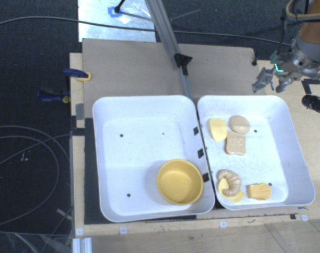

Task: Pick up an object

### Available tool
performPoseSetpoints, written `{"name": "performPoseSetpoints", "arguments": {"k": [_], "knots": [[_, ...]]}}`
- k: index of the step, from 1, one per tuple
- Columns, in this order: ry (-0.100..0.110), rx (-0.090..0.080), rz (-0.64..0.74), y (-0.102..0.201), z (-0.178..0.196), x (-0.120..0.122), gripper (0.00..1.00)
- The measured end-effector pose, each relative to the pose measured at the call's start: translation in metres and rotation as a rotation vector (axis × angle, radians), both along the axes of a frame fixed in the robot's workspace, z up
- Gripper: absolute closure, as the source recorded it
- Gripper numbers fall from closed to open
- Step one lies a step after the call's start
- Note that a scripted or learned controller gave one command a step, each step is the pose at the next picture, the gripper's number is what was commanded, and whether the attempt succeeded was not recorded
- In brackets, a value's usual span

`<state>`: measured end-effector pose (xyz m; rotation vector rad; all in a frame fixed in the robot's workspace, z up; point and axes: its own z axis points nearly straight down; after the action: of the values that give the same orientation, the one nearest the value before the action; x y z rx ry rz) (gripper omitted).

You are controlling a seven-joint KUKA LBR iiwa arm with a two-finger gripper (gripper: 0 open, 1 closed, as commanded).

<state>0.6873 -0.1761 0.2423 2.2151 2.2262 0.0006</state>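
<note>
The gripper (pixel 272 81) hangs with its jaws spread and empty just above the right bin's (pixel 298 157) far rim, likely staging a descent, while the round bun (pixel 239 124) lies below and left of them.

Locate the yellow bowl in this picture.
The yellow bowl sits in the left bin, at its near right corner, beside the divide between the bins.
</note>
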Motion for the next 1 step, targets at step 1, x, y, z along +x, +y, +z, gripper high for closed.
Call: {"name": "performPoseSetpoints", "arguments": {"k": [1], "knots": [[-0.001,0.000,0.000,0.0000,0.0009,0.0003,0.00]]}}
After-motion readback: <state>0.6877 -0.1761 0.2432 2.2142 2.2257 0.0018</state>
